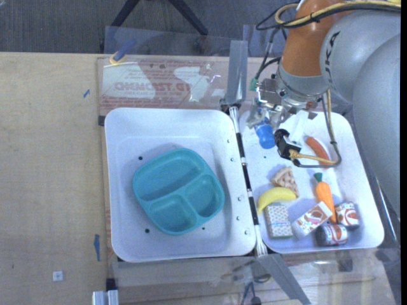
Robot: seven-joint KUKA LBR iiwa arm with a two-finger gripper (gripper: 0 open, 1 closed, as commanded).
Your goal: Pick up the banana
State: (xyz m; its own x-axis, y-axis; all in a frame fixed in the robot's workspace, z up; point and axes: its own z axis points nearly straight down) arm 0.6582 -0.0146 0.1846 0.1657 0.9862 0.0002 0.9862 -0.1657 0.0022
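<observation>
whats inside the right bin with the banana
The right bin holds the banana, a pizza slice, a carrot, a sausage, a blue bottle and small boxes and cans. The arm covers its far end.

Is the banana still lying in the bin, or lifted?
Lying in the right bin: the banana rests beside the pizza slice, apart from the gripper.

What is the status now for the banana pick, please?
End effector over right bin's far left corner, holding nothing seen. Banana lies free near divider. Pizza slice and cracker box crowd it.
</observation>
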